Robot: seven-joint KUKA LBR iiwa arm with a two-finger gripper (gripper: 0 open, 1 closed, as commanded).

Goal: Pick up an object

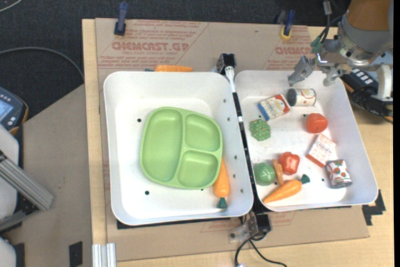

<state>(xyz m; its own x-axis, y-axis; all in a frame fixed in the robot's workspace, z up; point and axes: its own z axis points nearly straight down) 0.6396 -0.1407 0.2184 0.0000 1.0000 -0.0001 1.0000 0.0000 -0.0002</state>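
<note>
Fingers (314, 72) hang spread and empty over the right bin's (359, 162) far edge; the small white can (302, 97) lies on its side just beneath them, long axis crossways.

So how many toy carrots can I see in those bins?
2. One carrot lies in the left bin, against the green plate's right edge. The other carrot lies near the front of the right bin. None looks hidden.
</note>
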